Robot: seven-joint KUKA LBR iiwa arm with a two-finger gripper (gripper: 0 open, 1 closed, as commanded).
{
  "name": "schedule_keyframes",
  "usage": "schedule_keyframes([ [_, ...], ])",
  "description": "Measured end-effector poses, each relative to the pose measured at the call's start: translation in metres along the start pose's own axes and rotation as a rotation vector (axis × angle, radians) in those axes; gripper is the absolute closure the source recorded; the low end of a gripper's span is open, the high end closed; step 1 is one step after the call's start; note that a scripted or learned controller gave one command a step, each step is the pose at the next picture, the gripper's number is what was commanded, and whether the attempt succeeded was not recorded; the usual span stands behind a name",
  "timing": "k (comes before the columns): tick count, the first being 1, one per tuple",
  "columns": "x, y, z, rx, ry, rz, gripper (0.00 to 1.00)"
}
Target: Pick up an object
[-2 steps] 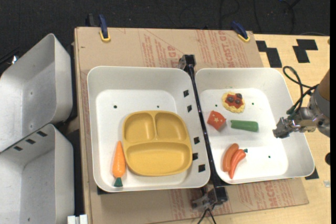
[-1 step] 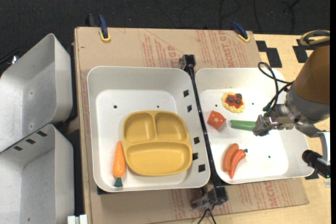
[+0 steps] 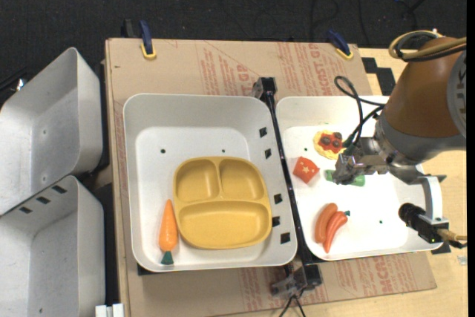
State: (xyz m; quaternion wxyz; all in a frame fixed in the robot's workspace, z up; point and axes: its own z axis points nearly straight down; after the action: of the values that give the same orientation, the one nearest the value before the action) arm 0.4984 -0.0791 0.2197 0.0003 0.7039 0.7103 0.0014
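Observation:
In the right bin (image 3: pixel 371 245) lie a red strawberry-like piece (image 3: pixel 306 169), a yellow piece with dark and red toppings (image 3: pixel 327 142), a pair of red chili peppers (image 3: pixel 331 225) and a small green thing (image 3: pixel 359 179). My gripper (image 3: pixel 346 169) hangs low over the bin's middle, right beside the green thing and just right of the red piece. The orange-banded wrist (image 3: pixel 427 96) looms above it at the right.
The left bin (image 3: pixel 141 130) holds a yellow divided plate (image 3: pixel 221 203) and an orange carrot (image 3: pixel 168 228) to the plate's left. Two white trays (image 3: pixel 44 159) stand off the bench at far left. A black cable (image 3: pixel 356 111) arcs over the right bin's back.

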Motion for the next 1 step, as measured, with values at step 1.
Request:
schedule_keyframes([
  [1,0.0607,0.0065,-0.0101,0.001,0.000,0.000,1.00],
])
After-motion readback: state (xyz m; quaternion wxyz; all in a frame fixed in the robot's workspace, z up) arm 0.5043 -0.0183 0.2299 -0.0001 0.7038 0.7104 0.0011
